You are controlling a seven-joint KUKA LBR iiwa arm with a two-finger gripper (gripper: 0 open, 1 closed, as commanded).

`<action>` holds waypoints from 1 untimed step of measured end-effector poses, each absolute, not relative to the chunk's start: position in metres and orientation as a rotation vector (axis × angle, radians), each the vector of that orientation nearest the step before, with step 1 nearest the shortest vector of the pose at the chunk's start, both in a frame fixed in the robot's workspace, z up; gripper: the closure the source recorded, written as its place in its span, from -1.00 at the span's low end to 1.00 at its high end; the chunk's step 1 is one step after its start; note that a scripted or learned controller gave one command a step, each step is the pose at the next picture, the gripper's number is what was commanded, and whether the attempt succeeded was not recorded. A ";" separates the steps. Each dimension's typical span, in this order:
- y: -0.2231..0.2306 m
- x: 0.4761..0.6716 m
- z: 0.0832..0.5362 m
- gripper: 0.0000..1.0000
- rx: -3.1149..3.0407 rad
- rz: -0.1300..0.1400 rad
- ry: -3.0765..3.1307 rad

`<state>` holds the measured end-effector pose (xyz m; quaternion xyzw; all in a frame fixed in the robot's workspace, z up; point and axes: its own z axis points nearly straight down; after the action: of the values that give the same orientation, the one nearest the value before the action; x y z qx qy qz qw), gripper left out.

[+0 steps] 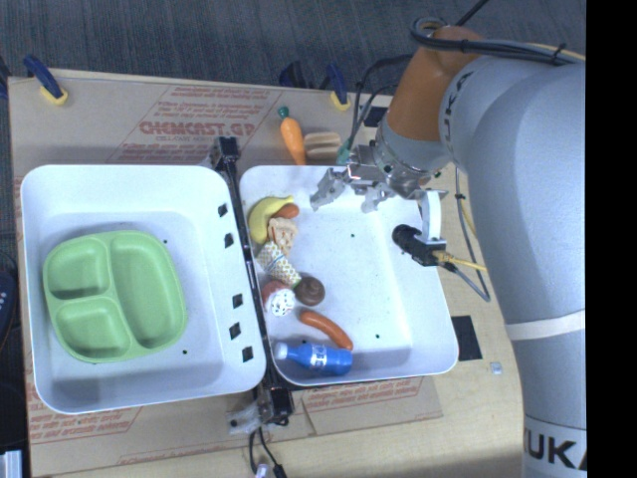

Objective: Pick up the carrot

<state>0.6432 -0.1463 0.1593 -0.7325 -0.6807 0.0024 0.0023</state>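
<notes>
Gripper [348, 189] over the far edge of the right bin [398, 297], fingers spread apart, nothing between them. One fingertip toward the bin's far-left area, the other nearer the wrist; both above the white floor, clear of any object. Orange band [430, 88] directly above the wrist, grey arm [528, 197] entering from the right and covering the right side of the bench [179, 118]. Black fitting with cable hanging just right of the gripper, over the bin's right wall.

Carrot [292, 139] outside the bins, on the bench just beyond the right bin's far-left corner, green tip pointing away from the bin. Well apart from the fingers, untouched. Tan bun [321, 145] touching or just beside the carrot on its right, also on the bench.

Along the right bin's left wall, far to near: banana [263, 215], cracker [283, 234] against it, patterned wrapper [276, 260], red piece [273, 289], white die [282, 303], brown round piece [310, 290]. Sausage [325, 329] lying aslant nearer the near edge. Blue bottle [314, 358] on its side along the near wall, white cap toward the left corner.

Left bin [119, 187] holding a green divided tray [114, 292], three compartments, set toward the bin's left side. Black clips [227, 152] along the seam between the two bins. Blue clamps [45, 78] at the bench's far edge.
</notes>
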 end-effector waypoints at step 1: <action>-0.154 0.656 0.091 -1.00 -2.488 0.006 -1.909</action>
<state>0.6561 -0.1540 0.0911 -0.7933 -0.6088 0.0020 0.0027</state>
